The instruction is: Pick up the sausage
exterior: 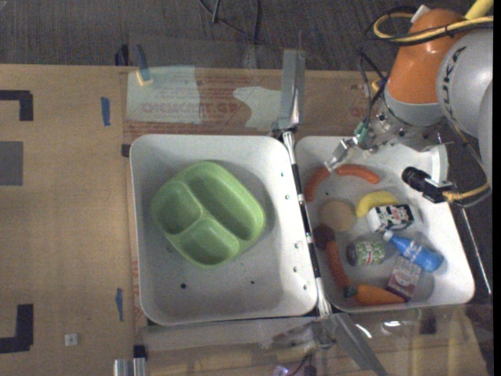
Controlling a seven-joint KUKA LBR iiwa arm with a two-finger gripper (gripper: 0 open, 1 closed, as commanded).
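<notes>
Gripper point(338, 159): can't tell if fingers open or shut
Sausage point(358, 172): just beside tip, slightly below
Risk: probably nudges sausage sideways, or grabs neighbouring banana point(376, 202)

bins 2 point(149, 210) | plate 1 point(207, 211) | sausages 3 point(358, 171) | banana 1 point(376, 202)

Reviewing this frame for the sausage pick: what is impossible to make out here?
- Hand: small and blurred, wrist partly above it; finger state unreadable.
- Contact between hand and sausage: too small to judge.
- Arm: cut off by the right and top edges.
- Can and carton labels: too blurred to read.
- Right bin near corner: items overlap, outlines unclear.
</notes>
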